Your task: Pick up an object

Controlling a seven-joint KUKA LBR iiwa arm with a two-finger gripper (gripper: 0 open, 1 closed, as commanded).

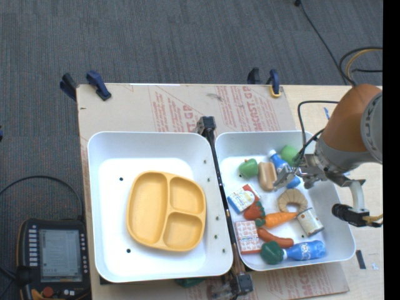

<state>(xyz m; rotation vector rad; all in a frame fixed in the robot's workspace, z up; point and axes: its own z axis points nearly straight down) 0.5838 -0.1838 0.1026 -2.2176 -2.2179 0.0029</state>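
The right bin (340, 239) holds several toy foods. Among them are a green pepper (249, 167), a tan bun (267, 175), a small blue bottle (277, 161), a green ball (289, 153), a tan ring-shaped bagel (292, 200), an orange carrot (279, 218) and a small can (309, 221). My gripper (289, 177) hangs low over the upper middle of this bin, just right of the bun, below the small blue bottle and above the bagel. Nothing is visibly lifted.
A yellow divided plate (167, 210) lies in the left bin (103, 149). Along the right bin's front lie a white carton (242, 199), a red-and-white box (248, 237), a red sausage (275, 237), a dark green piece (271, 253) and a blue bottle (307, 250). Clamps (98, 84) grip the bench's back edge.
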